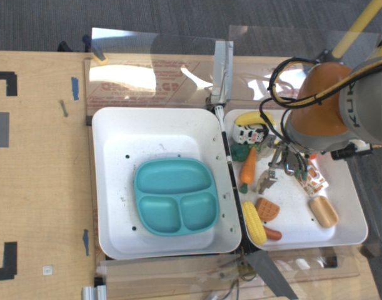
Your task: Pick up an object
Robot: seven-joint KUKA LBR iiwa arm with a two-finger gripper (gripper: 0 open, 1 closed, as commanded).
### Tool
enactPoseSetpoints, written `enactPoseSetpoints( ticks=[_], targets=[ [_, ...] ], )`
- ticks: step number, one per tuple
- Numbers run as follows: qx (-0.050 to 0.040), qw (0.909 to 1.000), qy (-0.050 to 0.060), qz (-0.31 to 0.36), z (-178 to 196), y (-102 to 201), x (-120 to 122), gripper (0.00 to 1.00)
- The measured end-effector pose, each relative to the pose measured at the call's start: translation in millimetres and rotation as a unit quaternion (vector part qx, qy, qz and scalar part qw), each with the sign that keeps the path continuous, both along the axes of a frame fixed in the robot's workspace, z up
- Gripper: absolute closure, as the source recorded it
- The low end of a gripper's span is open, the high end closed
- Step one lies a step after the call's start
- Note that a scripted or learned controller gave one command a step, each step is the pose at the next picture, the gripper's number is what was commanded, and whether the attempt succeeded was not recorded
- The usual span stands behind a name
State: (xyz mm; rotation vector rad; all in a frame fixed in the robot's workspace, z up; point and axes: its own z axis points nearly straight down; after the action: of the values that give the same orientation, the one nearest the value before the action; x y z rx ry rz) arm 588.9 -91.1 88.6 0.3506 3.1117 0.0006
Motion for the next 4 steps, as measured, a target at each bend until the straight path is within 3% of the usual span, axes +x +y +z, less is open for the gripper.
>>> enactPoseSetpoints(
  ticks=[1,2,3,4],
  targets=[
    [0.0010,0.9993,0.000,-0.036,-0.1,-3.0,5.5,0.00],
    [0.0000,0.9994,-0.005,-0.035,11.5,-2.4,9.5,1.00],
    [0.0019,0.9912,0.005,-0.133,95.5,79.9,-86.0,1.00],
    [0.0014,0.9697,0.003,-0.244,122.0,59.9,-97.5,1.00]
  ],
)
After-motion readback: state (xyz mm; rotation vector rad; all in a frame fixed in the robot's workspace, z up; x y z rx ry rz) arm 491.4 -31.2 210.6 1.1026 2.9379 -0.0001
